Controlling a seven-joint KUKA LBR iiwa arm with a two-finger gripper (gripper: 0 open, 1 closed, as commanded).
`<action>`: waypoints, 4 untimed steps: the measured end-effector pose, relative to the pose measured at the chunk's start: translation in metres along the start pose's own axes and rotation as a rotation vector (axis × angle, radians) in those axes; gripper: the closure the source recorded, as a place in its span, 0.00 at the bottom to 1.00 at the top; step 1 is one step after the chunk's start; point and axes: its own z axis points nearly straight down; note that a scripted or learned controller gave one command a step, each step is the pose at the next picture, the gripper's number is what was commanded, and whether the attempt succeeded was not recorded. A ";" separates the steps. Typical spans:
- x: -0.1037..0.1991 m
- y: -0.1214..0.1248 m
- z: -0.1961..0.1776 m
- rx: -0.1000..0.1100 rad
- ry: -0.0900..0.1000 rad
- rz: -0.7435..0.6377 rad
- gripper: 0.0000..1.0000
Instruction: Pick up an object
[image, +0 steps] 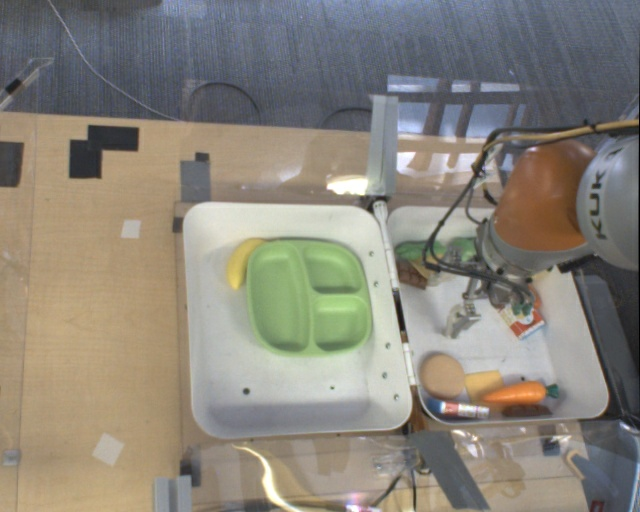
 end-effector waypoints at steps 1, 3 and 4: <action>0.002 -0.054 -0.023 0.003 0.005 -0.008 0.00; 0.025 -0.091 0.000 0.003 0.002 -0.164 0.00; -0.047 -0.032 0.003 -0.002 0.003 -0.147 0.00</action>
